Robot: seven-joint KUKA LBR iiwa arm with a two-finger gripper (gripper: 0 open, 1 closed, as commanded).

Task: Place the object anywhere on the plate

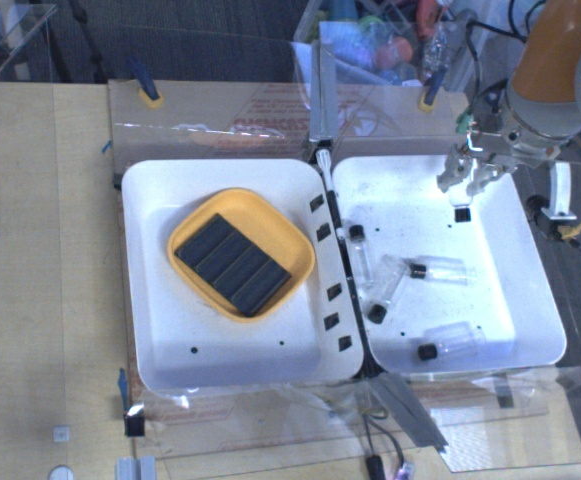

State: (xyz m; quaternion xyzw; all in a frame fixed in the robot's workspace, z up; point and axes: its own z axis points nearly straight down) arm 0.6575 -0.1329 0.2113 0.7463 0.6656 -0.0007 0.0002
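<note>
A yellow square plate (192,226) lies tilted in the left bin (150,358). A dark ridged rectangular pad (234,262) lies flat on the plate's middle. Several clear vials with black caps lie in the right bin (535,338), among them one (440,269) near the centre and one (452,339) toward the front. My gripper (466,181) hangs over the right bin's far right corner, open, with nothing between its fingers. A small black piece (461,214) lies on the bin floor just below it.
Black clips (327,263) run along the divider between the bins. A clear box of colourful items (390,23) stands behind the bins. The arm's orange band (560,38) is at the upper right. Wooden bench surface spreads to the left.
</note>
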